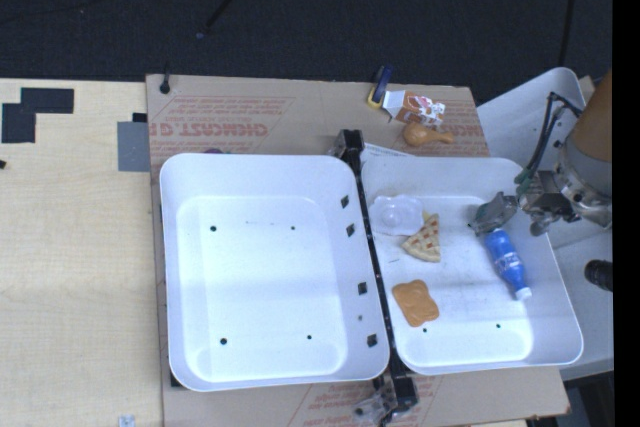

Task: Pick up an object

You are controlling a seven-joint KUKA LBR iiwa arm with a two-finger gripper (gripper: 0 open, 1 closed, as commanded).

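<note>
Blue bottle lies flat in the right bin, toward its right side; we see its long axis run from upper left down to lower right, the white cap at the lower end. Our end effector hangs just above the bottle's upper end. We cannot tell how its fingers stand, since the dark metal parts blur together. The arm is cut off at the right edge.

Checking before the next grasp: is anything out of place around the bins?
Yes. A drumstick and a small packet lie on the cardboard behind the right bin, outside both bins. The bottle, pizza slice and toast sit inside it.
</note>
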